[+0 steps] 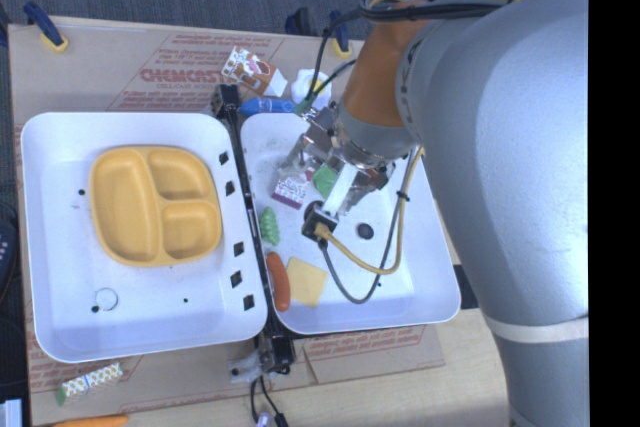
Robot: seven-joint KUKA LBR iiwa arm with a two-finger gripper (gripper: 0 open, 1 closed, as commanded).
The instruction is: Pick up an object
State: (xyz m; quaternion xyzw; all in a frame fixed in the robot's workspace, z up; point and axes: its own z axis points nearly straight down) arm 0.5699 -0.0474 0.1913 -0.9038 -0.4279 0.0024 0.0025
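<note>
The gripper (318,177) is low in the right bin (425,300), by a purple packet (291,190). I cannot tell if it grips anything. Nothing looks lifted yet.

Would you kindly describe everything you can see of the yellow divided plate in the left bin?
The yellow plate is a rounded-square tray that looks like matte plastic, moulded into three compartments: one long section on its left and two smaller ones on its right. It lies flat and right side up on the floor of the left bin, nearer the bin's far side, slightly rotated. Its compartments hold nothing visible, and nothing but the bin touches it.
</note>
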